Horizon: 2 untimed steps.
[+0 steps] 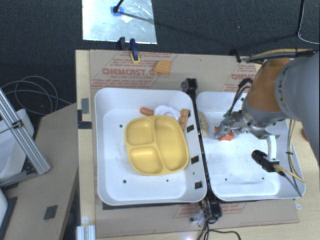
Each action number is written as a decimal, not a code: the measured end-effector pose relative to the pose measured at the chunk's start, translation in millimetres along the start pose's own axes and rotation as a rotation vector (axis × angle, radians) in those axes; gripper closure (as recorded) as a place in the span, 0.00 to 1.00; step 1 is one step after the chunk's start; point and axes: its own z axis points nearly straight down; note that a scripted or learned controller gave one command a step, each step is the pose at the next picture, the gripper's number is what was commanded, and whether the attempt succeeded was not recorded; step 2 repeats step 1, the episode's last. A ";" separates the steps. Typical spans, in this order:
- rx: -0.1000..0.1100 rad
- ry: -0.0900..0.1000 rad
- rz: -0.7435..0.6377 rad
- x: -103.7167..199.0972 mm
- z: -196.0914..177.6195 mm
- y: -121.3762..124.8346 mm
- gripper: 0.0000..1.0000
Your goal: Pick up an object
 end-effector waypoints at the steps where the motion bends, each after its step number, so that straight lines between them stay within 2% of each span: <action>1: -0.009 0.001 -0.003 84.4 -106.0 -6.0 1.00; 2: -0.009 0.001 -0.003 84.4 -106.0 -6.0 1.00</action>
